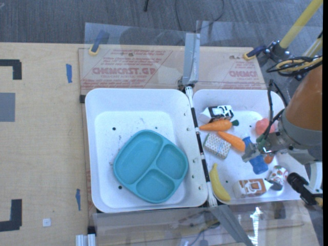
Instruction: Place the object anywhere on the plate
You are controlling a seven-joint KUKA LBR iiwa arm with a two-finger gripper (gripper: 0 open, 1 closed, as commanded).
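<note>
End effector point(254, 152) low in right bin point(287, 201) among toys, grip state cannot tell | teal plate point(150, 165) in left bin bare | placing not yet done

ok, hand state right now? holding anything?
Hand: cannot be told whether open or closed. It is down in the right bin, at a blue object beside the carrots; no grasp is visible. The plate sits in the left bin.
</note>
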